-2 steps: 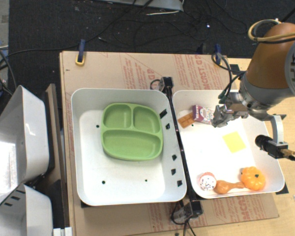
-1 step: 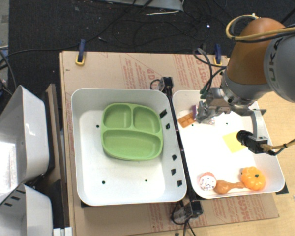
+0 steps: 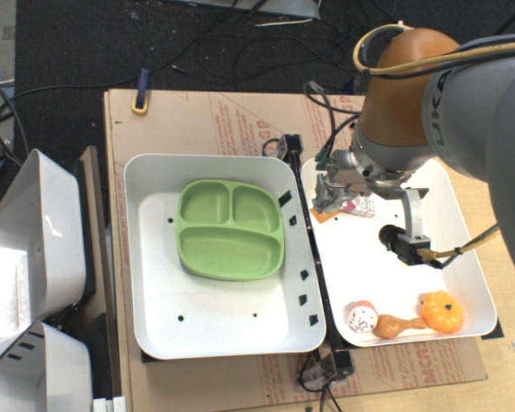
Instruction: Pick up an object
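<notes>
Objects for picking lie in the right bin [image 3: 463, 256]: a small pink-and-white packet [image 3: 358, 206] at about 11 o'clock in that bin, partly under the arm; a white ball with red speckles [image 3: 360, 318] at 7 o'clock near the front rim; a tan pear-shaped piece [image 3: 397, 324] just beside the ball, its narrow end reaching toward an orange pumpkin-like toy [image 3: 441, 311] at 5 o'clock. Claw [image 3: 330, 197] sits low over the bin's upper-left corner, next to the packet, close to the divider between bins; whether it is released or clenched cannot be told from this angle, and nothing is seen gripped. Arm [image 3: 451, 101] enters from 3 o'clock, orange band above the wrist. Left bin [image 3: 154, 316] holds a green divided plate [image 3: 230, 230], three compartments, set toward 12 o'clock. Both bins rest on a cardboard-covered counter [image 3: 197, 114].
</notes>
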You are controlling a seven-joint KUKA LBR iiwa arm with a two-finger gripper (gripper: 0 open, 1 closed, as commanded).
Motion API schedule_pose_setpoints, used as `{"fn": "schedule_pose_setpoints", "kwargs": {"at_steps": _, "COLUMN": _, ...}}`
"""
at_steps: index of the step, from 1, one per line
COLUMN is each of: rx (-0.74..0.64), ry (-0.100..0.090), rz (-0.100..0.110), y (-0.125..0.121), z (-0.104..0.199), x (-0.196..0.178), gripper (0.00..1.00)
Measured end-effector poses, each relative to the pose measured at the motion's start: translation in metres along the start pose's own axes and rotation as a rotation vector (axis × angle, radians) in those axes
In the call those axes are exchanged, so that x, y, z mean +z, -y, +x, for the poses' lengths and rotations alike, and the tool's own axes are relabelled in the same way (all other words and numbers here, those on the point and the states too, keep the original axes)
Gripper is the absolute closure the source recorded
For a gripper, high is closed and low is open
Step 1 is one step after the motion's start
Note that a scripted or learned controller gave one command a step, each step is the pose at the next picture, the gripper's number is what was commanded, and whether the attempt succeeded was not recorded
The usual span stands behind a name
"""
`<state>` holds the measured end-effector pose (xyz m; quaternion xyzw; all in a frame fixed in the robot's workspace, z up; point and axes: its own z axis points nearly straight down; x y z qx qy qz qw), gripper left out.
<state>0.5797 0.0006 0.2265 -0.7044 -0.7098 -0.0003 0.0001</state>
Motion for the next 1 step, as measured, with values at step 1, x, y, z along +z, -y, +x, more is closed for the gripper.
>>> {"fn": "schedule_pose_setpoints", "kwargs": {"at_steps": 1, "rx": -0.002, "ry": -0.001, "rz": -0.002, "y": -0.0162, "z": 0.0586, "x": -0.0071, "gripper": 1.0}}
